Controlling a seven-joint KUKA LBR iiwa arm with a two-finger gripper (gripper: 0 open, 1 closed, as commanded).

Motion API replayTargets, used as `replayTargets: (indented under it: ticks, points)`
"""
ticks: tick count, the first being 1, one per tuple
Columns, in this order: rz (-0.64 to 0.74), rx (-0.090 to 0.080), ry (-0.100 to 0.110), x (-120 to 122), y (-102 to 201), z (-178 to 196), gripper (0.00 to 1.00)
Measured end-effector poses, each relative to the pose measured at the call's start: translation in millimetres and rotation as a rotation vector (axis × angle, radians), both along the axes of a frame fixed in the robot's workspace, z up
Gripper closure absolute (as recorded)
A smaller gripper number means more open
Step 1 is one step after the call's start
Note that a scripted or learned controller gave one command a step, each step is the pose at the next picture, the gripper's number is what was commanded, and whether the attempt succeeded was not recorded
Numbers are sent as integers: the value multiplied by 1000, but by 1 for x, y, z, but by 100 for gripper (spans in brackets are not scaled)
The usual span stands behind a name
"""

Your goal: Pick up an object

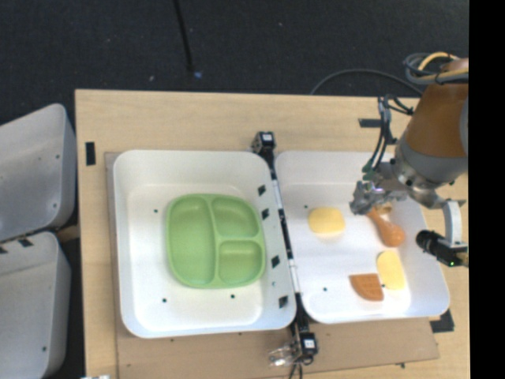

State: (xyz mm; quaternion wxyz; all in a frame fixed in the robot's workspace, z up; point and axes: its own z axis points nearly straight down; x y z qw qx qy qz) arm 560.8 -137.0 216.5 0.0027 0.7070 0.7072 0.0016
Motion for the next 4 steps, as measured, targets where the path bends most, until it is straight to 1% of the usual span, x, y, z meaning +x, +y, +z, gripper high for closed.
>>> replayTargets:
  ticks: [1,2,3,4]
  points:
    - [7,3,5,5,62,1,100]
    - [8,3,3,11,117,18,100]
    - [6,3,6,9,164,17,100]
    - [8,3,5,9,218,15,100]
